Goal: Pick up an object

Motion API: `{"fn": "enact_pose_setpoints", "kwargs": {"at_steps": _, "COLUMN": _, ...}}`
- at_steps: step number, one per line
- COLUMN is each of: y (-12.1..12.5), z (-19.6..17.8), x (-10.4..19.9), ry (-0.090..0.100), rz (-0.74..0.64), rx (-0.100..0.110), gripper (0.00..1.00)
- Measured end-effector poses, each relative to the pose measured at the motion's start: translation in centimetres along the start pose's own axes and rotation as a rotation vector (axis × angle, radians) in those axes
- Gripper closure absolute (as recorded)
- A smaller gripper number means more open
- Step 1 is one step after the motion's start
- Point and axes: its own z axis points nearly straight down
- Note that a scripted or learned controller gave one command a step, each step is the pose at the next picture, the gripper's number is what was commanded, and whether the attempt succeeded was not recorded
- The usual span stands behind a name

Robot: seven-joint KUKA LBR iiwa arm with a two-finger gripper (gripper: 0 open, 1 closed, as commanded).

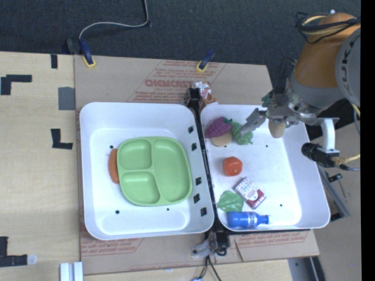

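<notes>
- the gripper hangs over the far part of the right bin, reaching in from the right; its two fingers stand apart, one dark finger slanting down to the left and a pale one to its right, with nothing between them.
- the dark fingertip ends just beside a green leafy piece, close enough that i cannot tell whether they touch.
- left of that lies a purple bunch of grapes against a tan piece, near the divider between the bins.
- a red tomato sits alone mid-bin, apart from the rest.
- nearer the front lie a small red and white packet, a green lump and a blue bottle on its side, clustered closely.
- the left bin carries a green divided plate, with an orange carrot-like piece tucked at its left edge.
</notes>
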Motion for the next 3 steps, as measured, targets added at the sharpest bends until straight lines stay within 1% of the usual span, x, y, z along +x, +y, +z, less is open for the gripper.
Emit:
{"fn": "enact_pose_setpoints", "kwargs": {"at_steps": 1, "y": 2.1, "z": 14.8, "x": 1.6, "ry": 0.0, "rz": -0.001, "rx": -0.005, "gripper": 0.0}}
{"fn": "enact_pose_setpoints", "kwargs": {"at_steps": 2, "y": -2.4, "z": 14.8, "x": 1.1, "ry": -0.001, "rz": 0.001, "rx": -0.005, "gripper": 0.0}}
{"fn": "enact_pose_setpoints", "kwargs": {"at_steps": 3, "y": -2.2, "z": 13.5, "x": 1.0, "ry": -0.003, "rz": 0.001, "rx": -0.013, "gripper": 1.0}}
